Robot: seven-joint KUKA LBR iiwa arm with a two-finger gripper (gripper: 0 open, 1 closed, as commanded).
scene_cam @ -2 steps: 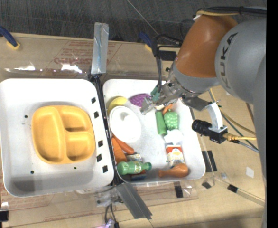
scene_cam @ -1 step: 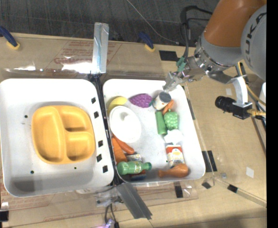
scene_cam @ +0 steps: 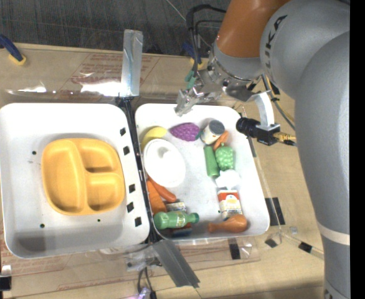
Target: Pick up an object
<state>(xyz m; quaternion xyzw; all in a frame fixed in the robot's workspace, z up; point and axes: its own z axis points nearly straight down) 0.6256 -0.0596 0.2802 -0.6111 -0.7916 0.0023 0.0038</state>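
- Our claw (scene_cam: 185, 99) hovers over the far rim of the right bin (scene_cam: 257, 185); we cannot tell whether it is apart or together, and we see nothing held in it.
- Nearest candidate: the purple grape bunch (scene_cam: 185, 131) at the bin's far edge, just beside the yellow piece (scene_cam: 154, 133).
- It looks like light, stiff moulded plastic, knobbly and likely slippery; we judge a grip across its narrow width best.
- The left bin (scene_cam: 14, 167) holds a smooth yellow divided tray (scene_cam: 83, 174).
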